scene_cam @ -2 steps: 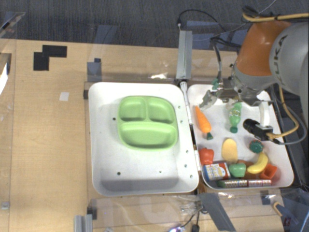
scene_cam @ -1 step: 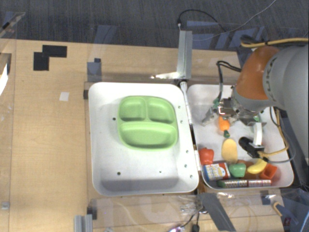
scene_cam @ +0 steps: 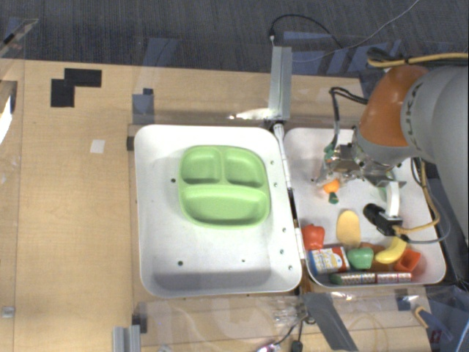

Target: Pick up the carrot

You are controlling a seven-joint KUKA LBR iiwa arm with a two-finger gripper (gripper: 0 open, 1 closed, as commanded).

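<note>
Wooden surface [scene_cam: 66,218] carries 2 white bins. Small orange carrot [scene_cam: 332,187] lies at 10 o'clock in the right bin [scene_cam: 304,149], just under the end effector [scene_cam: 343,169], whose opening I cannot tell. I judge it should descend straight and center on the carrot.

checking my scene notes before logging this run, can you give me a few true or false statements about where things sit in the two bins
1. The green divided plate lies in the left bin. True.
2. The carrot lies on the green plate. False: it is in the right bin, just below the gripper.
3. The arm's orange band is over the right bin. True.
4. The banana sits in the left bin. False: it lies among the toys at the near end of the right bin.
5. A yellow lemon-like toy lies below the carrot in the picture. True.
</note>
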